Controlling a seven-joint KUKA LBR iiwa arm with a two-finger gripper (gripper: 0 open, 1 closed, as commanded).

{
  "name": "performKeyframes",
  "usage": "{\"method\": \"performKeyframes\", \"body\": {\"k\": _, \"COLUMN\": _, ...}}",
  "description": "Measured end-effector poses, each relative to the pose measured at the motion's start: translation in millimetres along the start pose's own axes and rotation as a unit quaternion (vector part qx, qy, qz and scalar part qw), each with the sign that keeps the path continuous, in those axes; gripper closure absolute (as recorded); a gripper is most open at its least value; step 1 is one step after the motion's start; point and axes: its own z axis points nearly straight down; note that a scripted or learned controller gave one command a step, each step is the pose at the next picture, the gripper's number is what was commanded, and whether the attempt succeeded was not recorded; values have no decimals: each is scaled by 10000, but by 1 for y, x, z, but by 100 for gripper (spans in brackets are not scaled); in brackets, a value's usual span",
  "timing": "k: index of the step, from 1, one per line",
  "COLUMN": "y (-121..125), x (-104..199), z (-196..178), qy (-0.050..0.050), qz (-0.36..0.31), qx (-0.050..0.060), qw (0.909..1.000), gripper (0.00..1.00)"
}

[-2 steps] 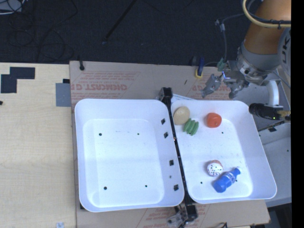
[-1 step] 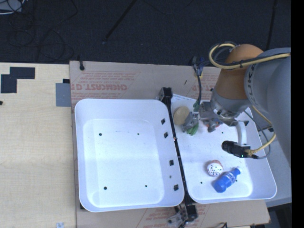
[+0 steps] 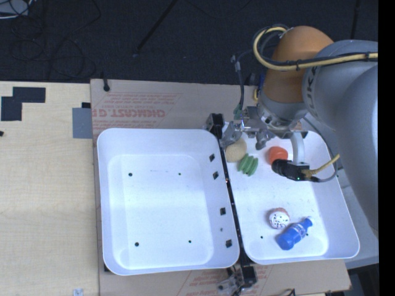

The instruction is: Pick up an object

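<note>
Beige object [image 3: 235,151] lies just below end effector [image 3: 247,131]; its state cannot be told.

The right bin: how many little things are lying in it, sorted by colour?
Cream: 1, a lump
Green: 1, a ridged piece
Orange: 1, a round piece
White with red spots: 1, a ball
Blue: 1, a bottle
Total: 5

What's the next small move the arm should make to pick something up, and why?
Probably lower the gripper straight down: it hangs over the right bin's far end, where the small orange object, ridged green piece and pale beige lump cluster.
</note>
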Motion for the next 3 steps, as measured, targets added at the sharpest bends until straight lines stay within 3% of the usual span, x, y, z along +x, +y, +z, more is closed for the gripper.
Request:
{"method": "performKeyframes", "body": {"k": 1, "y": -14, "x": 23, "z": 3, "qy": -5, "qz": 15, "qx": 39, "qw": 10000, "gripper": 0}}
{"method": "performKeyframes", "body": {"k": 2, "y": -14, "x": 22, "z": -7, "qy": -7, "qz": 12, "qx": 42, "qw": 10000, "gripper": 100}}
{"method": "performKeyframes", "body": {"k": 3, "y": 0, "x": -43, "z": -132, "qy": -29, "qz": 47, "qx": -40, "qw": 10000, "gripper": 100}}
